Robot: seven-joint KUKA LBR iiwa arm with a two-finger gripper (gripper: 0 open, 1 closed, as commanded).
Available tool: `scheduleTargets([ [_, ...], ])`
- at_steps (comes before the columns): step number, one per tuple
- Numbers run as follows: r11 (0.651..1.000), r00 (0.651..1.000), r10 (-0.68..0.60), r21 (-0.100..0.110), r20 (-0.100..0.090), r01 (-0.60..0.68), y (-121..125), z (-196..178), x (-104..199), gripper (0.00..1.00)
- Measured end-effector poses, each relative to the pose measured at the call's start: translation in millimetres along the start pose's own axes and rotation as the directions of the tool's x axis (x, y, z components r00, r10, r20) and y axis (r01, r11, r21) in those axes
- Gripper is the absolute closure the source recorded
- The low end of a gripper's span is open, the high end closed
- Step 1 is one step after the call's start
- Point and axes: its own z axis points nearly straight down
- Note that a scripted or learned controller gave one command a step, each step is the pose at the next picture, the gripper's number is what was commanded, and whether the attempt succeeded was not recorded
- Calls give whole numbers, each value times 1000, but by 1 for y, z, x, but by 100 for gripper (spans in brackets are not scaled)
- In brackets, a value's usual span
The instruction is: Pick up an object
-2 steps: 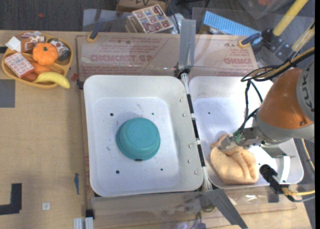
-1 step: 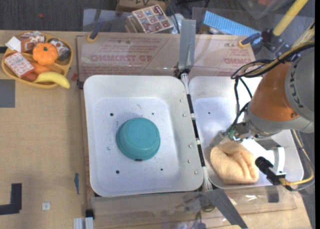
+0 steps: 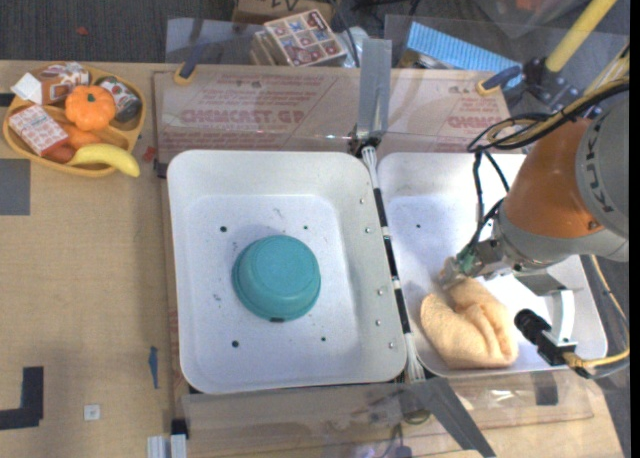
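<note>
Down in the right bin, the gripper sits on the top edge of the soft tan cloth, and I cannot tell its grip, so it might only pinch a fold and let the cloth slip out.

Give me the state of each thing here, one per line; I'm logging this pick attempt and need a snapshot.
Teal bowl: upside down, alone in the left bin.
Tan cloth: crumpled in a heap at the near end of the right bin.
Hand: low over the cloth's top edge, seemingly touching it; no grasp visible.
Fruit dish: on the bench's far left, loaded with a pumpkin, a banana and small packets.
</note>
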Motion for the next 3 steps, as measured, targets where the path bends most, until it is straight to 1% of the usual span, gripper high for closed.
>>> scheduleTargets([
  [1,1000,1000,0,0,0,0,0,0,0,0],
  [2,979,979,205,4,-3,-205,-27,11,7,0],
  [3,978,978,209,0,-2,-209,-27,0,5,100],
])
